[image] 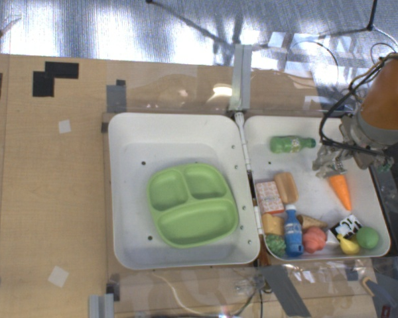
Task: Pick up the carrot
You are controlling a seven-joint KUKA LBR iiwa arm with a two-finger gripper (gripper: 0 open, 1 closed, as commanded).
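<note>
Orange and tapering, the carrot is lying in the right bin near its right wall, its broad end pointing up toward the gripper, which is hanging just above it and seems to be touching or nearly touching that end. Whether anything is sitting between the fingers cannot be told, since the metal parts are blurring together there. The arm is running off the right edge. Bare white floor is lying around the carrot on its left, while toys are crowding the bin's lower edge: a blue bottle, a red ball, a green ball. A green bottle is lying near the top wall. A green plate is sitting in the left bin.
</note>
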